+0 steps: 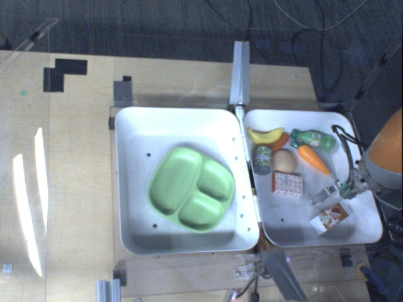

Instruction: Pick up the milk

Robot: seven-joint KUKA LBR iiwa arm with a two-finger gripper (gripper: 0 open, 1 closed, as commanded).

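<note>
White and brown, the milk [330,218] lies in the right bin [286,226], near its right corner, long axis slanting up to the right. The gripper [332,194] hangs just above it (whether spread or pressed, I cannot tell).

I see my grey arm with its orange band [389,145] entering from the right edge, wrist angled down and leftward, and the metal two-finger gripper [327,197] set low at its tip; I can't make out the finger spacing from up here
</note>
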